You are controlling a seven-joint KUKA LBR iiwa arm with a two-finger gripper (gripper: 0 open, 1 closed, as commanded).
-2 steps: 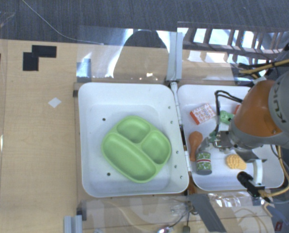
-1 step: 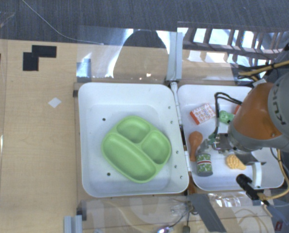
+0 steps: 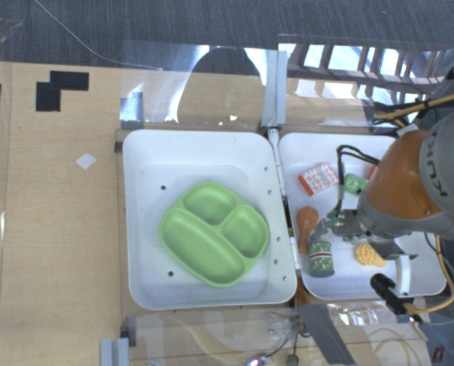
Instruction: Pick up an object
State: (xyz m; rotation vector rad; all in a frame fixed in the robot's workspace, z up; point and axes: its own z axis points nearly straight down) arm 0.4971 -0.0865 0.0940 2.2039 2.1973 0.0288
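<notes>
The right bin [image 3: 433,284] holds several small things. A red and white packet [image 3: 319,178] lies near its back. Beside it is a small green piece [image 3: 354,183]. An orange-brown rounded piece [image 3: 307,221] rests by the bin's left wall. In front of that piece is a small can with a dark green label [image 3: 321,258]. A yellow piece [image 3: 370,255] sits further right, partly under the arm. My gripper [image 3: 332,229] hangs low over the left part of this bin, just above and right of the can's top. The wrist hides whatever is beneath it.
The left bin [image 3: 147,204] carries a green divided plate [image 3: 215,233]. A metal divider [image 3: 280,197] runs between the two bins. The arm's grey body and orange band [image 3: 398,185] cover the right bin's right half. Cables trail at the front right.
</notes>
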